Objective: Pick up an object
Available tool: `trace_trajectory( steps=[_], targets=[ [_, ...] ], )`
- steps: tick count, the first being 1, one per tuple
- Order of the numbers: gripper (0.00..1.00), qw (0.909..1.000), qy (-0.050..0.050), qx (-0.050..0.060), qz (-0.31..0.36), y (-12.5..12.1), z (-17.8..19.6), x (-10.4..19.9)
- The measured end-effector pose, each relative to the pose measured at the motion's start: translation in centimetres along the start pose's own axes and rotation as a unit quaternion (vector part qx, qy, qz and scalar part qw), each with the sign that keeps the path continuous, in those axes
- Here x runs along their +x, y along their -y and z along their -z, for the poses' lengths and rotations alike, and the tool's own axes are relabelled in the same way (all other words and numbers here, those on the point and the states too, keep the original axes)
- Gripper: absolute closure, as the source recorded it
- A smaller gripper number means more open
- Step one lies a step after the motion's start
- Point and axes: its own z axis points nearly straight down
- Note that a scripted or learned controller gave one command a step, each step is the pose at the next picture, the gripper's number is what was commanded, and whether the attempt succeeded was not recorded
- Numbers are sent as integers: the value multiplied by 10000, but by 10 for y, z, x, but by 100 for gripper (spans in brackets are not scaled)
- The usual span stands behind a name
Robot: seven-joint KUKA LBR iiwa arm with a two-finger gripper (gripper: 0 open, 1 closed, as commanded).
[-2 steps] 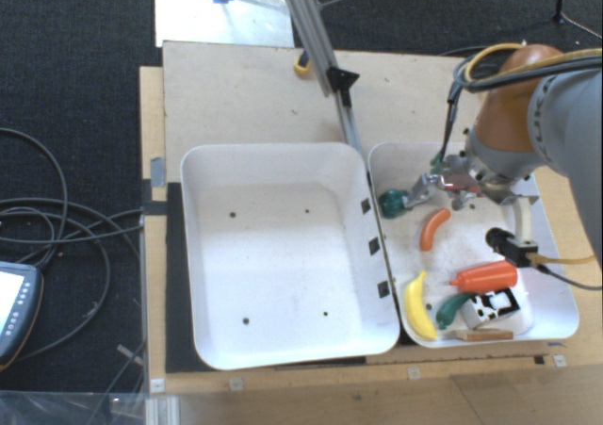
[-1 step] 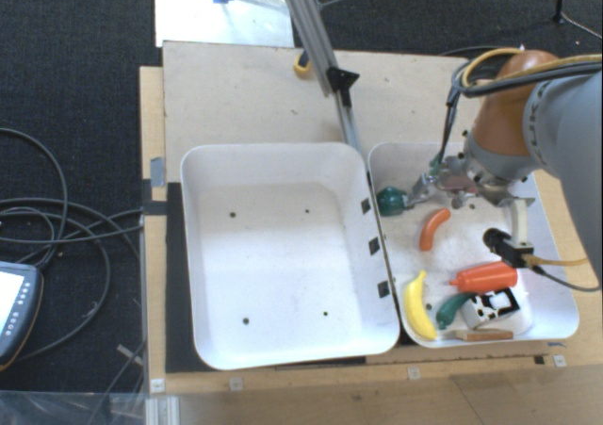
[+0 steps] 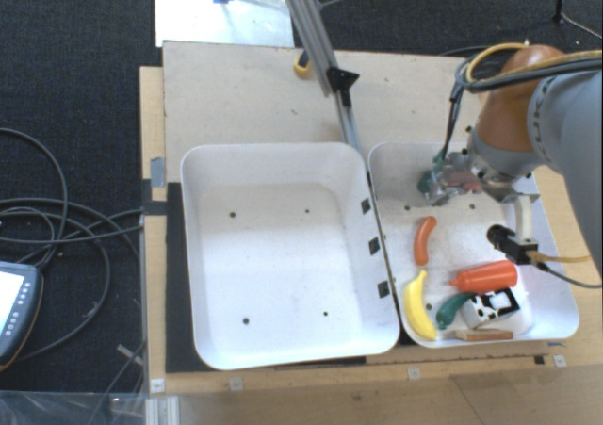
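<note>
From above, the arm's gripper [image 3: 439,184] hangs low at the far end of the right bin [image 3: 396,225]; whether its fingers are apart or together cannot be told. Nothing looks lifted: sausage [image 3: 424,239], banana [image 3: 417,306] and orange bottle [image 3: 485,275] lie nearer, ungrasped.

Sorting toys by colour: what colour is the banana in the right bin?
Yellow; the banana shows clearly in the camera view.

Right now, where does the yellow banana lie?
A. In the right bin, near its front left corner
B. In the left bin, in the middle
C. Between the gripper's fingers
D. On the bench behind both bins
A: the banana lies in the right bin, near its front left corner, beside the left wall and below the orange sausage-shaped toy.
</note>
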Motion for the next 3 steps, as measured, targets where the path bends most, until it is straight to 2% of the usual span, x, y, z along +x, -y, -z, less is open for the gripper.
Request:
trace_trajectory(
  steps=[1, 3],
  targets=[
    [100, 10000, -59, 63, 21, -5, 65, -1],
    [100, 10000, -61, 72, 32, -1, 164, 1]
  ],
)
